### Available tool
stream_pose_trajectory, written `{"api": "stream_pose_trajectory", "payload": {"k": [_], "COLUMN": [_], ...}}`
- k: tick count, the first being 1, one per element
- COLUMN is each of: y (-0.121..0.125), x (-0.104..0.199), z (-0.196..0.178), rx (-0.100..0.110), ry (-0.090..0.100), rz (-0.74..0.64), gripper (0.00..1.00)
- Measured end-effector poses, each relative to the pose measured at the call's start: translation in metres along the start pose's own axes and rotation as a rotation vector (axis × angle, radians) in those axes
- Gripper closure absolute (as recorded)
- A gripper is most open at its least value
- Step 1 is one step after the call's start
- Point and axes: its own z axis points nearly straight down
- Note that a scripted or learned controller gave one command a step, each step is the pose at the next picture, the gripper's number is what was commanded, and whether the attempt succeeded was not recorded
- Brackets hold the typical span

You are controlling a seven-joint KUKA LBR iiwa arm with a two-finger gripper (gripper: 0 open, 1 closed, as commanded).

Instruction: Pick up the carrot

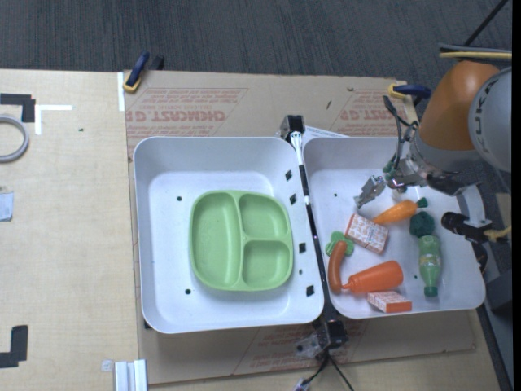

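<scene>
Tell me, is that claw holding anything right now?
Nothing is held. The gripper hangs just left of the carrot in the right bin, with nothing between its fingers.

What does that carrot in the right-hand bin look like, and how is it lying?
The carrot is small, smooth and orange, likely plastic, with a green leafy tuft at its right end. It lies flat in the right bin, tilted slightly, pointed tip toward the left. The tool hangs just above its left tip; I cannot tell whether they touch.
</scene>
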Motion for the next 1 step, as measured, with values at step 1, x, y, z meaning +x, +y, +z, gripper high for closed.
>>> {"api": "stream_pose_trajectory", "payload": {"k": [1], "y": [-0.0674], "x": [-0.0074], "z": [-0.0002], "rx": [-0.002], "ry": [-0.001], "rz": [-0.146], "gripper": [0.0]}}
